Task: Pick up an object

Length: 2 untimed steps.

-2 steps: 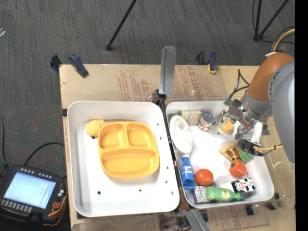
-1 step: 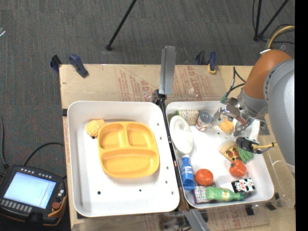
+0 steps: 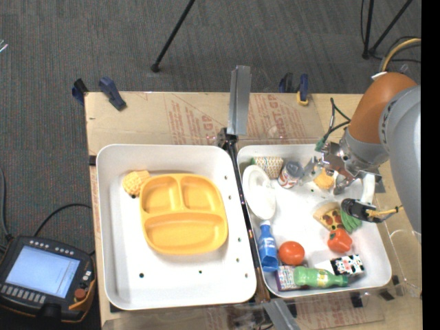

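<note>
Up by the right bin's point(image 3: 381, 253) far edge, the gripper point(image 3: 324, 174) is hanging low with a small yellow object point(image 3: 323, 179) sitting between its fingers, seemingly grasped. Beside it a small can point(image 3: 290, 174) is lying near a white spoon point(image 3: 259, 192). Meanwhile a yellow divided plate point(image 3: 183, 213) is occupying the left bin point(image 3: 113, 253).

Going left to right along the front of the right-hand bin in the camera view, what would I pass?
Blue bottle → red tomato → green packet lying on its side → black-and-white cow-patterned carton.
</note>
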{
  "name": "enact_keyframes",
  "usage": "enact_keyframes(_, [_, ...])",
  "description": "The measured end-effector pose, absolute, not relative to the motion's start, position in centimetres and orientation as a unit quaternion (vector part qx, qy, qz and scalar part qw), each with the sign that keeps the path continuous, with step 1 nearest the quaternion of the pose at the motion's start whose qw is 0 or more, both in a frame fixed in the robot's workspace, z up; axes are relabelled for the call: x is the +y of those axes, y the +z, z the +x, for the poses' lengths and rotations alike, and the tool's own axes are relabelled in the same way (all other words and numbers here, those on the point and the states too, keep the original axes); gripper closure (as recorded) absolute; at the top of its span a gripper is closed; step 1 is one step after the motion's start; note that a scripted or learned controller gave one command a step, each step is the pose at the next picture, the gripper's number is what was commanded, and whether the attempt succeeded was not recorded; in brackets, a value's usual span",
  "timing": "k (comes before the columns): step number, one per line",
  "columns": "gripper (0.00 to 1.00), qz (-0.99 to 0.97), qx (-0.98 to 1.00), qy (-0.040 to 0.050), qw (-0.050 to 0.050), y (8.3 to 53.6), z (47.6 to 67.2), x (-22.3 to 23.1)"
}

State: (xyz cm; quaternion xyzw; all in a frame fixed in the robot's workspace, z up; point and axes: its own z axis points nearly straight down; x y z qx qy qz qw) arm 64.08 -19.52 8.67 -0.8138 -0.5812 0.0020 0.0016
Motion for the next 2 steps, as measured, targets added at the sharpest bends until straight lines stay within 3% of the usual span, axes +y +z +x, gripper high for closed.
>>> enact_keyframes(2, [0.0, -0.815, -0.58, -0.0003, 0.003, 8.8, 64.59, -19.87])
